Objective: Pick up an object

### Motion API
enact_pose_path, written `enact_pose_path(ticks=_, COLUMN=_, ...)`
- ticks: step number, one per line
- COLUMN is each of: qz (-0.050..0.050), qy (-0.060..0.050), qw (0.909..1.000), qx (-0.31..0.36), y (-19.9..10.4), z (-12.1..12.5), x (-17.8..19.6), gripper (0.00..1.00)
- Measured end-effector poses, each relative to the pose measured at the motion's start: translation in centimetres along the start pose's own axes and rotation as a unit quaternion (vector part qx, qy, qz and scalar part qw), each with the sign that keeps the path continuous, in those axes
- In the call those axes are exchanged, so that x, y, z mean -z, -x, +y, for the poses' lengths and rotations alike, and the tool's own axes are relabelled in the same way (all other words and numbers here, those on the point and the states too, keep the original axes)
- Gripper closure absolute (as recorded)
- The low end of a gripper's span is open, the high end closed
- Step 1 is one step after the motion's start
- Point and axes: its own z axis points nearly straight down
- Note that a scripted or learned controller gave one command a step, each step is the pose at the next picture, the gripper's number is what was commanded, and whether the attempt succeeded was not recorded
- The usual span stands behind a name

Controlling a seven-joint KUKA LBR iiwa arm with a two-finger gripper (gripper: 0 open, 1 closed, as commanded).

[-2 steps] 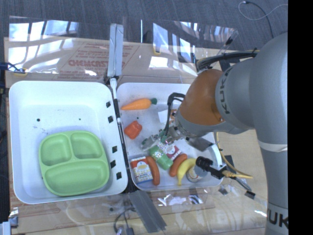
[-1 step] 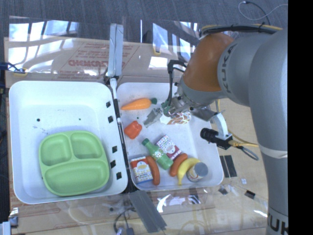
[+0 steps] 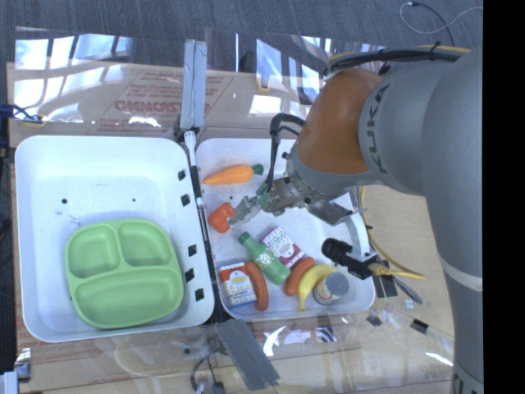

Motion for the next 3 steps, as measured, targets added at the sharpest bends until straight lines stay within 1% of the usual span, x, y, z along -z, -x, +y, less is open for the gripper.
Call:
enact_pose_path(ticks=1, qz=0.0, qy=0.003, qw=0.9996, qx=-0.026, y=2.6, z=-6.1, x=-9.7, gripper=0.0)
enact_pose_path(ticks=2, qz=-0.002, qy=0.004, qw=0.9997, qx=-0.025, y=2.8, z=-6.0, x=-8.6, gripper=1.0)
enact_pose_path(ticks=3, qz=0.0, qy=0.001, qw=0.998, qx=-0.064, y=0.8, z=0.1, x=0.0, gripper=1.0)
